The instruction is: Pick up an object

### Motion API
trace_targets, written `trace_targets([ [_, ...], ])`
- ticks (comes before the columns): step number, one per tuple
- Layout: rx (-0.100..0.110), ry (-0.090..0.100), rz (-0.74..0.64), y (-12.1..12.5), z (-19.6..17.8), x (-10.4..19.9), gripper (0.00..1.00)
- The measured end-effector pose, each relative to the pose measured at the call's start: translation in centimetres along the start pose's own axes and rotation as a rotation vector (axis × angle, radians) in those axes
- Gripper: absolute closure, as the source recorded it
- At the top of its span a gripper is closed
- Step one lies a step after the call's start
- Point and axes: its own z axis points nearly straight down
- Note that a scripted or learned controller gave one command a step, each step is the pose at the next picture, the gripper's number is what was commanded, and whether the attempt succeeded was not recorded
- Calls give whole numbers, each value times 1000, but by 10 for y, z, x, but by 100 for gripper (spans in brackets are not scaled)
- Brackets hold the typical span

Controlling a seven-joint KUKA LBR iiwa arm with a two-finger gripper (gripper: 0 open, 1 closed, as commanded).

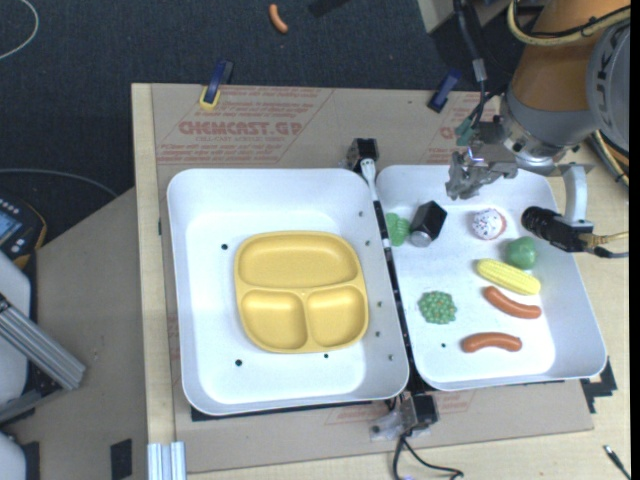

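My gripper (pixel 464 186) hangs over the back of the right bin (pixel 570 353), above bare floor between a black can (pixel 428 222) and a white speckled ball (pixel 488 224). Nothing shows between its fingers. Lower in that bin lie a yellow corn cob (pixel 508 276), two red sausages (pixel 512 302) (pixel 491 343), a green broccoli piece (pixel 437 307), a green ball (pixel 521 253) and a green item (pixel 398 230) by the left wall.
A yellow divided plate (pixel 299 290) lies in the left bin (pixel 200 208). A black clamp (pixel 362 154) sits where the bins meet at the back. A black cylinder (pixel 552 228) on the arm overhangs the right bin's far right side.
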Motion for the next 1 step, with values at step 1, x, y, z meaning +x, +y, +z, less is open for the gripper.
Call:
trace_targets([
  [1,2,-1,5,-1,0,-2,100],
])
